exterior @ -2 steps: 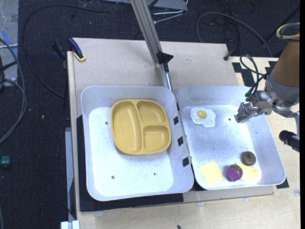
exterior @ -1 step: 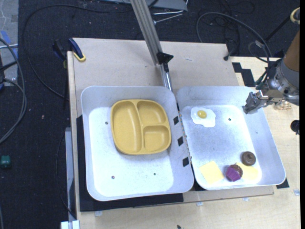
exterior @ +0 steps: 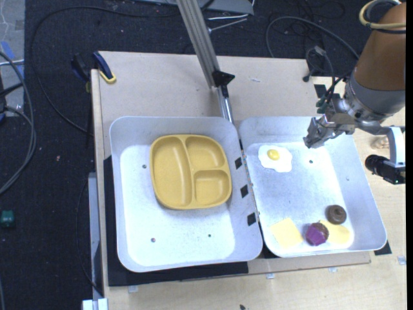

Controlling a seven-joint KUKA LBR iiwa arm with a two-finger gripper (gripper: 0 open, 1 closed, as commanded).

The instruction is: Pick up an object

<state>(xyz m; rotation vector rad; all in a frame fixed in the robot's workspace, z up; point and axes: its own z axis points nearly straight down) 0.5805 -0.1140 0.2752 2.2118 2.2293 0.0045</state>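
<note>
pincer (exterior: 316,137) hovered over right bin (exterior: 361,192), nothing seen gripped, finger state can't be told; fried egg (exterior: 275,158) nearest, just left and below

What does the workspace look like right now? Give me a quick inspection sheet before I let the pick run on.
Surface: wooden bench bearing a left bin and a right bin, both white and shallow.
Job's things: in the right bin, a fried egg toy, brown donut, purple piece and yellow slice.
Clutter: yellow divided tray in the left bin; blue and yellow clamp at the bench's far left corner.
Gripper: gripper above the right bin's far side, right of the egg; nothing seen held.
Cables: black cables looping on the dark floor.
Surroundings: slanted metal pole behind the bins.
</note>
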